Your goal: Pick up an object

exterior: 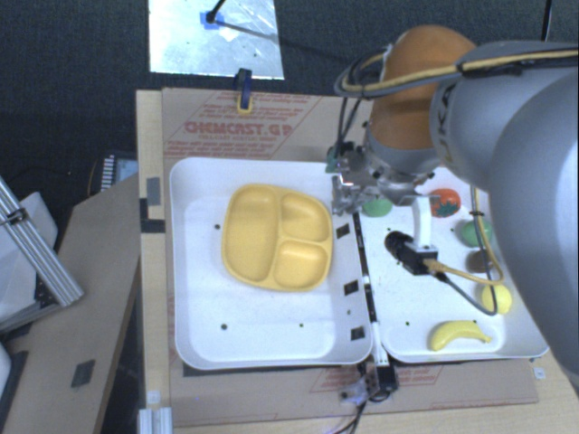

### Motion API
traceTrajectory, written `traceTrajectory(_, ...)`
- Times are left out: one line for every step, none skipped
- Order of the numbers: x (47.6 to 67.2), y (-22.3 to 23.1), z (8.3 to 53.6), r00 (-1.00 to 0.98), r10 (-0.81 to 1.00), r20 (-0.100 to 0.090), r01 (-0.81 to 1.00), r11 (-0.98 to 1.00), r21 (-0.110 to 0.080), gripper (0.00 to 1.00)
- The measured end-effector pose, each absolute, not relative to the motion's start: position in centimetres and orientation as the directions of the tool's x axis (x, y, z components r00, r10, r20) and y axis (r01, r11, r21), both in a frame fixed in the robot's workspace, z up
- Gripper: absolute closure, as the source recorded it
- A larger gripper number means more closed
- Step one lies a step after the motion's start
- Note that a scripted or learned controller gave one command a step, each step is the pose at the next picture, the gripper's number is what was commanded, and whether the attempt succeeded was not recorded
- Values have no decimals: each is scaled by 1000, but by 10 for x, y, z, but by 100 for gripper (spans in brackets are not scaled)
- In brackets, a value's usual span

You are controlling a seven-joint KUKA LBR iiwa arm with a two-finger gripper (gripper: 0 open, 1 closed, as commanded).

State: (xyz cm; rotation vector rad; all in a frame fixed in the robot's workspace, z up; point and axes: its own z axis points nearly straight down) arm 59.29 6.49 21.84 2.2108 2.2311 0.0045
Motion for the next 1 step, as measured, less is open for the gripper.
traceTrajectory(620, 107, 226, -9, 1000, 2, 1000, 9, 5, 100)
